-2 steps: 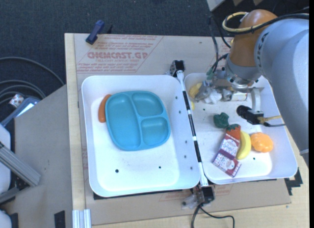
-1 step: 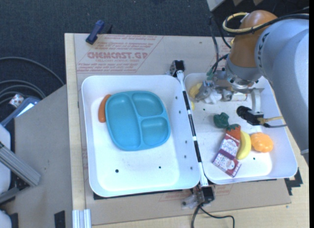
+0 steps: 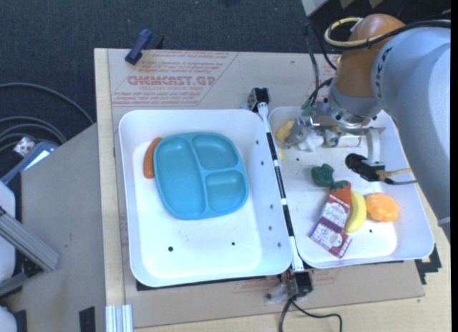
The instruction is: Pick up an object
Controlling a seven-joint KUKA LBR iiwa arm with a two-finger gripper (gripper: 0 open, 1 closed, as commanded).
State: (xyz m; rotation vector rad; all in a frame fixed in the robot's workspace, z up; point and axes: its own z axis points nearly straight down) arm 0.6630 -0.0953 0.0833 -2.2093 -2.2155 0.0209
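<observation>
Hanging low near the far left corner of the right bin (image 3: 404, 243): gripper (image 3: 309, 136), on the grey arm (image 3: 422, 73) that enters across that bin's far edge.

Camera view, entries:
- Claw state: cannot tell. The wrist hides how wide it stands and whether it has hold of anything.
- Yellow item (image 3: 285, 132): right bin, far left corner, close against the left wall. Just beside the gripper, on its side toward the other bin. Long axis too small to tell. Judged the likeliest pick, being nearest, so a short shift toward the left wall would bring the claw over it. Risk: the wall crowds that side.
- Green item (image 3: 323, 174): right bin, middle, near the gripper on the side toward the near edge.
- Carton (image 3: 331, 227), red and white: toward the near edge, long axis slanting far to near.
- Banana (image 3: 356, 211): touching the carton's right side.
- Orange fruit (image 3: 382, 207): just beside the banana, toward the right edge.
- Left bin (image 3: 207, 255): blue divided tray (image 3: 200, 174) in its far half, with an orange piece (image 3: 149, 159) against the tray's left edge. All well apart from the gripper.
</observation>
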